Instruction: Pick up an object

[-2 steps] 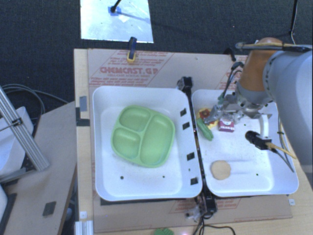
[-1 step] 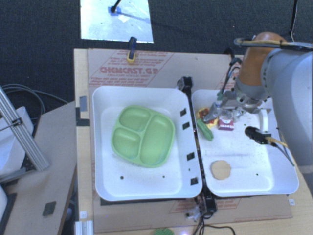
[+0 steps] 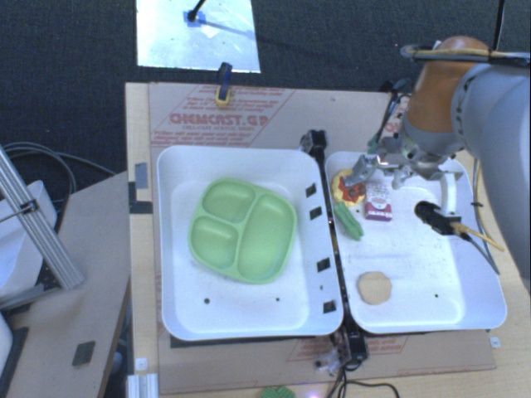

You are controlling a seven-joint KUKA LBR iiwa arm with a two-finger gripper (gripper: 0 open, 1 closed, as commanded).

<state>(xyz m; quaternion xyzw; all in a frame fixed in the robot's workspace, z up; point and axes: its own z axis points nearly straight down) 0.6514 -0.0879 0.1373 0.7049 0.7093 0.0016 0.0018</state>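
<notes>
My gripper [image 3: 360,175] hangs over the upper left corner of the right bin [image 3: 431,309], open or closed I cannot tell, and the nearest pick, a red-and-yellow toy [image 3: 347,191], lies just below and left of its tip, apparently touching it.

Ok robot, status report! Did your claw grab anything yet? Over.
Gripper over right bin, far left corner, above red-and-yellow toy. No grab visible. Small box and green toy close beside it. Cookie apart, near front.
</notes>
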